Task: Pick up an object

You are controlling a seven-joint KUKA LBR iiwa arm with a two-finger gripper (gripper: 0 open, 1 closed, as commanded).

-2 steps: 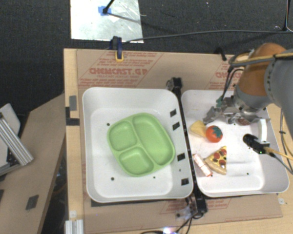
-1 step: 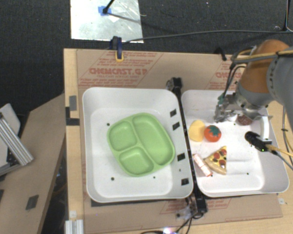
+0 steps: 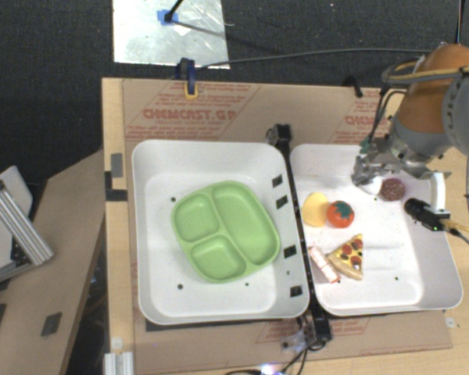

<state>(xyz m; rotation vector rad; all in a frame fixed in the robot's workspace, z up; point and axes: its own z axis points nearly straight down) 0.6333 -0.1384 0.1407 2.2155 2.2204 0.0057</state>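
Observation:
My gripper hangs low over the back of the right bin, reaching in from the right. Just to its right lies a dark red round piece, close to the gripper, and I cannot tell whether they touch. Further forward in this bin lie a yellow fruit, a red tomato, a pizza slice and a small pink-and-white strip.
The left bin holds a green divided plate. A black divider with clips runs between the bins. Open floor shows at the right bin's front right.

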